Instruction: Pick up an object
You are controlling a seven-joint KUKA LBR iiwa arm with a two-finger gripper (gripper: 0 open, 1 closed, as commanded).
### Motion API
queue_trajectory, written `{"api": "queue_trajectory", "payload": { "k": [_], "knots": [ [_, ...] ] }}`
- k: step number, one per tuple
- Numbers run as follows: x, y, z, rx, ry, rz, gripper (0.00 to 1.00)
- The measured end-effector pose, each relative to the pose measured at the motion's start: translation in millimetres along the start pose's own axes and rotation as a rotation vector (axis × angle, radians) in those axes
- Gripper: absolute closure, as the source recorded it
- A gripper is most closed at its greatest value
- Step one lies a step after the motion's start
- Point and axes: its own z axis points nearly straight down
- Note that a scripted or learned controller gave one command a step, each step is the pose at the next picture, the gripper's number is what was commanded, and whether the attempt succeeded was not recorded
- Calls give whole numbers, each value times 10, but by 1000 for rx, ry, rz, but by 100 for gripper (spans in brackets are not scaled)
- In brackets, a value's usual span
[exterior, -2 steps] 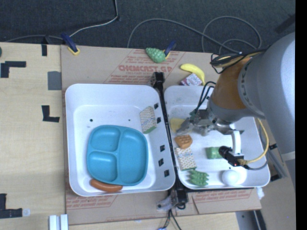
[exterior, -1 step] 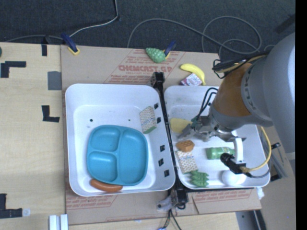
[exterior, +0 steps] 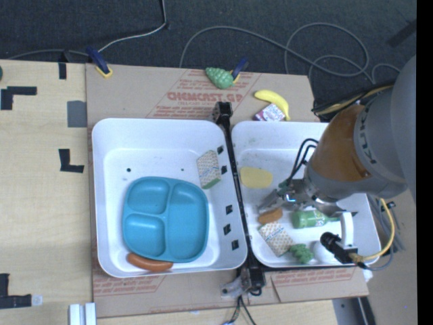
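Reaching down at the lower right of the frame, the gripper (exterior: 279,200) hangs just above a small brown piece (exterior: 270,215) in the right bin (exterior: 376,232). Whether its jaws are open cannot be told. Next it likely needs to drop and squeeze.

From my seat the arm (exterior: 369,147) runs off the edge at three o'clock, its wrist hiding part of the green bottle (exterior: 312,219) and my gripper's (exterior: 283,198) fingers.

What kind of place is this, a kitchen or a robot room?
Probably a robot test lab, not a kitchen: a grey robot arm reaches over two white bins of toy food, with loose cables on the floor.
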Motion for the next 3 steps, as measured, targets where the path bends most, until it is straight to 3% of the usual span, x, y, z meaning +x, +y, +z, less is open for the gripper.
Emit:
{"api": "queue_trajectory", "payload": {
  "k": [3],
  "knots": [
    [133, -321, -3, -3, -2, 0, 0]
  ]
}}
